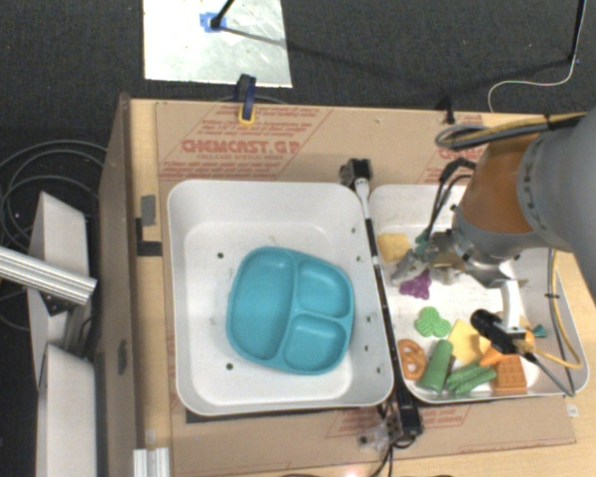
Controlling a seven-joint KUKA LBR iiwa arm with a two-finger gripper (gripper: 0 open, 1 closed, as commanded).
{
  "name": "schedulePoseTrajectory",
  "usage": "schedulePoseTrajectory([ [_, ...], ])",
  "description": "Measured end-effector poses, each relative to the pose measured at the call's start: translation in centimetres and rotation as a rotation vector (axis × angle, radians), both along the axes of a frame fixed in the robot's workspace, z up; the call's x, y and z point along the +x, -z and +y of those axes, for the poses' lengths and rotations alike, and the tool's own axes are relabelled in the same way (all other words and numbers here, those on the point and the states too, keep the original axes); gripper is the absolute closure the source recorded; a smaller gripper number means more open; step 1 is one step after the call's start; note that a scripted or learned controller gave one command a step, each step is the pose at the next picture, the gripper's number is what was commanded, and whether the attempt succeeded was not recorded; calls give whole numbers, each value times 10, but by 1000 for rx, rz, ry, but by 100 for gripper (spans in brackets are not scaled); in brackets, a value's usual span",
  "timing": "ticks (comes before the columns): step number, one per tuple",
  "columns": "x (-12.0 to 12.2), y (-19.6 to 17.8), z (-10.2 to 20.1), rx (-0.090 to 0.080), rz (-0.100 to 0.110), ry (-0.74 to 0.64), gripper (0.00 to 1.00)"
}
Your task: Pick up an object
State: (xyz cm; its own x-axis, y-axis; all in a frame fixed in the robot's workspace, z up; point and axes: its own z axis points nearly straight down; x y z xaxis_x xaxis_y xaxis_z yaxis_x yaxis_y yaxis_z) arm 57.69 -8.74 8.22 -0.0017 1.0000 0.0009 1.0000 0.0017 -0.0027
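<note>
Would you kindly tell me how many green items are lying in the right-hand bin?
3: a light green piece mid-bin, a green cylinder near the front, and a green pod-shaped piece beside it. More may be hidden under the arm.

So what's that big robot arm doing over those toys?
The grey and orange arm is reaching into the right bin, which holds toy food. Its gripper is low over the pile, right by a purple toy and a yellow piece. The left bin holds a blue divided plate. Nothing looks lifted yet.
</note>
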Motion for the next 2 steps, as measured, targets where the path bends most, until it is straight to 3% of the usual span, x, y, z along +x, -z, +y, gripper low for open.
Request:
schedulePoseTrajectory([
  [1, 3, -15, -1, -1, -10, -1, 100],
  [2, -67, -107, 26, 1, -5, -3, 100],
])
